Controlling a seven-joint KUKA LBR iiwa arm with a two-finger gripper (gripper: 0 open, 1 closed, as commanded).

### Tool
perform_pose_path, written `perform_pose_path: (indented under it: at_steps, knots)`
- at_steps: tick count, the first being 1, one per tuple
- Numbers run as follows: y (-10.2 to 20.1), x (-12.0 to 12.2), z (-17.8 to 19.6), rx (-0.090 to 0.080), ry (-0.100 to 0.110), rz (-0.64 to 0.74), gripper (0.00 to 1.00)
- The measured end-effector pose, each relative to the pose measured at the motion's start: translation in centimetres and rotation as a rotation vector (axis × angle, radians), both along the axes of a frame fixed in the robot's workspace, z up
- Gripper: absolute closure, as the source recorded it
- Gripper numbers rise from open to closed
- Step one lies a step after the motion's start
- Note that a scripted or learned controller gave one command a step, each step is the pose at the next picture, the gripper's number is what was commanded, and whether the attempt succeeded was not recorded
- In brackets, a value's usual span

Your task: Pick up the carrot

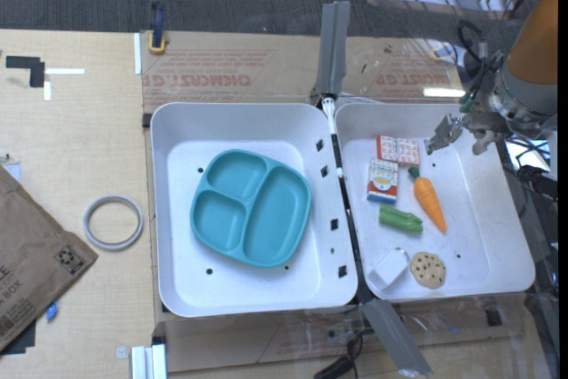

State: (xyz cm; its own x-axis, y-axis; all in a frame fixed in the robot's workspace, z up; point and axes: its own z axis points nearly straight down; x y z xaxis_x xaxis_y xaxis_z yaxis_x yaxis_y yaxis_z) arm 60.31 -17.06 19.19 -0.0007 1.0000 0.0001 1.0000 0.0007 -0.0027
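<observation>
Tool [461, 135] seemingly open, above carrot [429, 201]

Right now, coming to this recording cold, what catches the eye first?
The teal divided plate dominates, lying alone in the left bin. Next comes the cluster of toy food in the right bin: the orange carrot beside a green vegetable, two small boxes above them and a cookie below. The gripper hangs over that bin's upper right part, apart from the carrot.

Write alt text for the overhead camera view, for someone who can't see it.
A carrot lies in the right white bin among toy foods, with the robot's gripper above the bin's far right corner, apart from it. The left bin holds a teal divided plate.
</observation>
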Motion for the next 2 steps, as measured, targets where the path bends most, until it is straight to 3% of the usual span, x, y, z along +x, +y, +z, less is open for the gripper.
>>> perform_pose_path:
  at_steps: [1, 2]
  knots:
    - [-3.9, -6.3, -2.3, 0.000, -0.001, 0.079, 0.00]
    - [0.6, -4.7, -10.0, -0.001, -0.002, -0.018, 0.00]
